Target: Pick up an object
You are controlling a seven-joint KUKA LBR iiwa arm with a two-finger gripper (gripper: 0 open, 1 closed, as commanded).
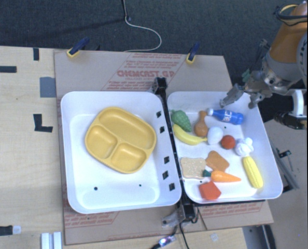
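Gripper: my two fingers stand spread above the far right corner of the right bin, with nothing between them; one finger slants toward the bin's middle, the other sits nearer the rim.

Arm: reaches in from the right, orange band above my wrist, so I approach over the right bin's outer rim and not across the divider.

Right bin: holds all the loose toy food, crowded together; this is where any pick must be made.

Blue bottle: lies on its side just below my fingertips, its white cap pointing to the bin's middle. It is the nearest candidate, in my judgement.

Neighbours of the bottle: a brown drumstick and a white egg-like piece lie close beside it, so a wide descent risks nudging them.

Other items: green vegetable, banana, red ball, white garlic-like piece, corn cob, carrot, bread slice, red piece.

Left bin: carries a yellow divided plate and no food.

Stage, as I judge it: approach; nothing lifted yet.

Next move calls for: turning my fingers across the bottle's narrow body before lowering, since a round body lying flat may roll away.
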